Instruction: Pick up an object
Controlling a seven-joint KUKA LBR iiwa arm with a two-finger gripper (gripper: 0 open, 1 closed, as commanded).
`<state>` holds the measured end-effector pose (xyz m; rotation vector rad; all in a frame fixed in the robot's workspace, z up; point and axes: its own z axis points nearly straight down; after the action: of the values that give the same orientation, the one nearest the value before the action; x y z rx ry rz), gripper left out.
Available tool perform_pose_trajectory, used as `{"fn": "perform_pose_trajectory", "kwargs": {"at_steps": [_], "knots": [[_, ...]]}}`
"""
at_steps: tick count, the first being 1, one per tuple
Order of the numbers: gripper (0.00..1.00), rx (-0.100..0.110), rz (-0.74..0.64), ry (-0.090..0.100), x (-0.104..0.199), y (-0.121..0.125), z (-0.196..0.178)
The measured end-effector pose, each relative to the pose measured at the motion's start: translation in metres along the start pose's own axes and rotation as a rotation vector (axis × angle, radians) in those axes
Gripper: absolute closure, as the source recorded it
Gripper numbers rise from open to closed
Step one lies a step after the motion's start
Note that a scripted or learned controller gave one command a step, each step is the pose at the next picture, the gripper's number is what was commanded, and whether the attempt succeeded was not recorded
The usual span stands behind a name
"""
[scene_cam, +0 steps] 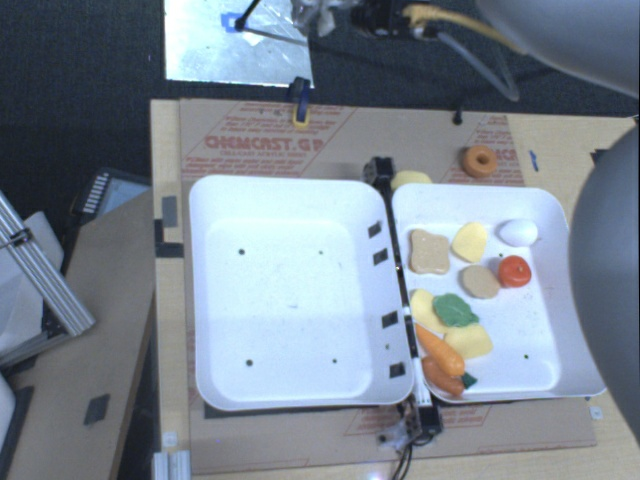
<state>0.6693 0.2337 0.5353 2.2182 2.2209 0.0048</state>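
Arm [560, 18] is bulky and grey, sits high at the top right, well apart from both bins. Gripper [322, 3] hangs past the bench's far edge over a silver sheet [215, 38]. It's blurred, so can't tell how far open it is, and nothing visible is held in it.

Left bin [290, 368] offers no target. Right bin [545, 368] holds all the candidates, crowded toward the divider side.

Risks, my read:
- Long travel from up there to the right bin. If the descent lands off to the left, the gripper closes on air.
- Cluster by the divider: carrot [440, 350] touches the yellow chunk [470, 342], and the green leaf [455, 310] lies across its neighbours. A grab here likely snags two things or shoves one aside.
- Bread slice [430, 252] and tan disc [480, 282] look flat and low, so a close may skid over them.
- Egg [517, 232] and tomato [514, 270] look round and smooth, and could squirt out sideways.
- Donut [480, 161] sits on the bench outside the bins, and a yellow piece [410, 180] sits at the right bin's far rim. Both are awkward, edge in the way.

Easiest pick is probably the tomato — it has some clear floor to its right.
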Motion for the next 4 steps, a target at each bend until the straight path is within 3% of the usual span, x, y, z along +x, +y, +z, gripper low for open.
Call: {"fn": "perform_pose_trajectory", "kwargs": {"at_steps": [1,2,3,4], "knots": [[1.00,0.004,-0.003,0.000,0.001,-0.027,0.000],[1.00,0.002,0.000,-0.001,0.000,0.000,0.006],[1.00,0.003,-0.003,0.001,0.001,-0.029,-0.001],[1.00,0.000,0.000,0.000,0.000,0.000,0.000]]}}
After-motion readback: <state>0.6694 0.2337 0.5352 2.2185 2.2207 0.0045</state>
